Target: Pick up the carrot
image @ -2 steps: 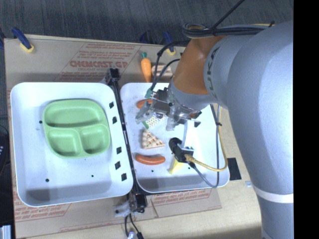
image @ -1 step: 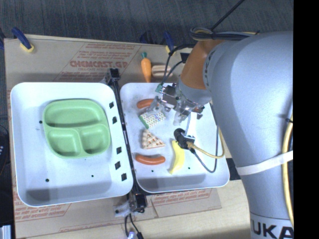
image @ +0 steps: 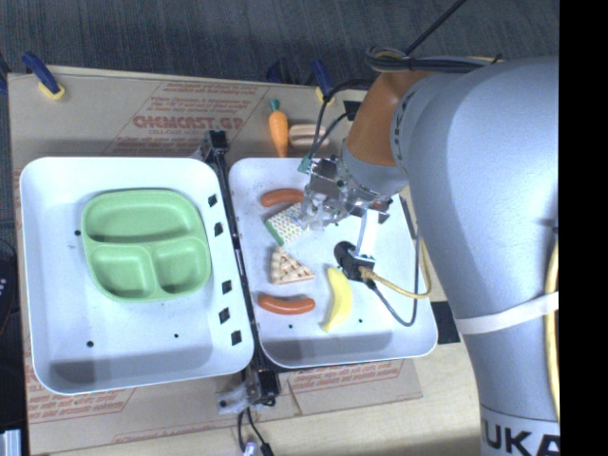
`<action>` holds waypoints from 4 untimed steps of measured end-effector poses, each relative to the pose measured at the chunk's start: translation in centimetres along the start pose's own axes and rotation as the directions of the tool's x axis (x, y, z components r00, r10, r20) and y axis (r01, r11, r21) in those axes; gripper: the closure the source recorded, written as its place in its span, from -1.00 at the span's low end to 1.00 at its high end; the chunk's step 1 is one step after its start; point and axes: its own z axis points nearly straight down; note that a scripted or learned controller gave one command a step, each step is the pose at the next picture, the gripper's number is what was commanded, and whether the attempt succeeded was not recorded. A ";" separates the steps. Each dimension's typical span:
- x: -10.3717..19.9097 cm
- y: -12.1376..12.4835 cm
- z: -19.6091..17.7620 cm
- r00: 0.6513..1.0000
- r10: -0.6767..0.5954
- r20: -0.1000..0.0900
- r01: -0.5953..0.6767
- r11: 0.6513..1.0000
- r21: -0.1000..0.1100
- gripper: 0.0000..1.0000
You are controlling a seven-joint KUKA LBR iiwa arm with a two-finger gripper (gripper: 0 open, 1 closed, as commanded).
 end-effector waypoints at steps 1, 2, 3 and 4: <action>0.7 1.6 -10.0 0.960 0.279 -0.001 -0.279 0.960 -0.004 1.00; 9.1 -0.1 -14.8 0.956 0.294 -0.002 -0.294 0.956 -0.003 1.00; 13.6 -2.4 -13.3 0.965 0.263 0.001 -0.263 0.965 -0.001 1.00; 13.6 -2.5 -14.3 0.967 0.254 0.003 -0.254 0.967 0.002 1.00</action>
